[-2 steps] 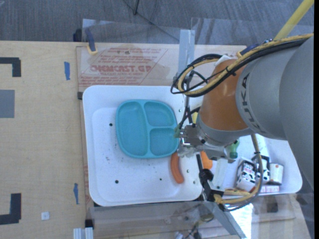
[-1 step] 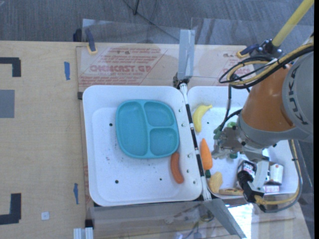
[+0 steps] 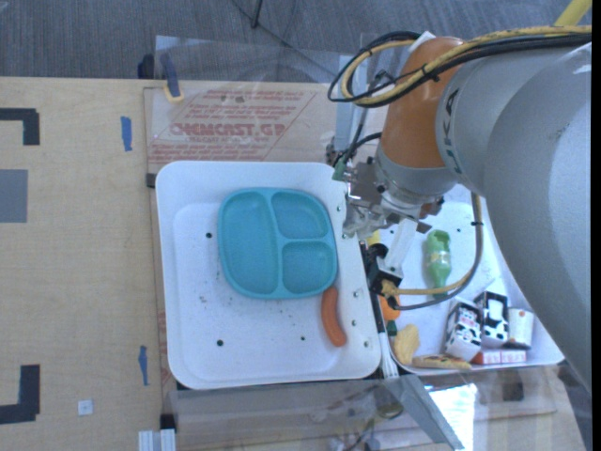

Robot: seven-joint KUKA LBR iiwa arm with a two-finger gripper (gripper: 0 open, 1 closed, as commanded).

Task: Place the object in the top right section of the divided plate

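A teal divided plate (image 3: 254,242) lies in the left bin (image 3: 188,327). It has one long section on the left and two smaller ones on the right, all bare. An orange sausage-shaped toy (image 3: 331,318) rests on the bin floor just off the plate's lower right corner. My gripper (image 3: 360,218) hangs below the orange wrist band, over the wall between the two bins and just right of the plate's top right section. The wrist hides most of it, and I see nothing in it.
The right bin (image 3: 470,216) holds a green pickle-like toy (image 3: 437,257), a yellow piece (image 3: 405,344), a flat tan piece (image 3: 441,362) and a black-and-white carton (image 3: 463,331). The bulky grey arm covers that bin's upper right. Cables loop above the wrist.
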